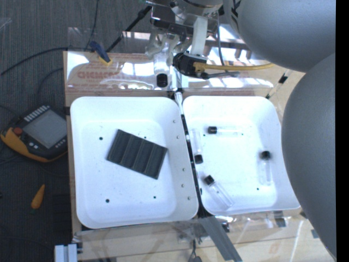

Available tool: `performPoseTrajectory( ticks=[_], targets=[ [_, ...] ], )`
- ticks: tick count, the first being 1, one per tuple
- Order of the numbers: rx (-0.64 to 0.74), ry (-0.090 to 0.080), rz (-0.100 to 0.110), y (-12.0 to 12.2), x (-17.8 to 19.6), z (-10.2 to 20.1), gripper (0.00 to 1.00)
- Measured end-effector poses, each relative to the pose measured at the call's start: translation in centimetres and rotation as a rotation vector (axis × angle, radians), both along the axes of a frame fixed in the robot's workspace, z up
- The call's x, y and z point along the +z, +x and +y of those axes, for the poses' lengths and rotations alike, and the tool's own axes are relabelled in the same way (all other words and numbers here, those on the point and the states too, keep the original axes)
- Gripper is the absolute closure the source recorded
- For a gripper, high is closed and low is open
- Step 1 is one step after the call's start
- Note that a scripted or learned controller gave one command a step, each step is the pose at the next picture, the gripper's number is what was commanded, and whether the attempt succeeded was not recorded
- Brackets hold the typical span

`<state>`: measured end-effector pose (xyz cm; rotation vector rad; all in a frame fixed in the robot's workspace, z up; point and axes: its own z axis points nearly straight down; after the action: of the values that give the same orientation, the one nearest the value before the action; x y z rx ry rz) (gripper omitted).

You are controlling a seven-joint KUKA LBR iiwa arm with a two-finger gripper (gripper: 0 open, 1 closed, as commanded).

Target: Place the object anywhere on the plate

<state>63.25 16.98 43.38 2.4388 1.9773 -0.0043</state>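
Far left, off the tabletop (73,81), a teach pendant (37,134); next, in the left white bin (82,119), a dark ribbed plate (136,154) lying flat and askew near the middle. Beyond the far rims, about in line with the seam between the bins, the end effector (163,72), whether wide or narrow impossible to tell. In the right white bin (272,119), well apart from the plate, four clear black-capped vials: one near the far wall (221,130), one by the seam (196,146), one toward the near wall (215,189), one at right (265,166).

orange-edged pendant (37,134) floor left | orange tool (37,196) below it
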Motion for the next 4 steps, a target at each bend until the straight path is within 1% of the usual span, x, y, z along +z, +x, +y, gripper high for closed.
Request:
performPoseTrajectory(
  ticks=[1, 2, 3, 4],
  targets=[
    [0.522, 0.001, 0.002, -3.0, 0.0, 6.3, 1.0],
    [0.837, 0.001, 0.003, -5.5, -7.2, 5.6, 1.0],
    [0.996, 0.004, 0.003, -9.9, -15.6, 5.3, 1.0],
    [1.153, 0.004, 0.003, -14.9, -17.2, 5.1, 1.0]
  ],
)
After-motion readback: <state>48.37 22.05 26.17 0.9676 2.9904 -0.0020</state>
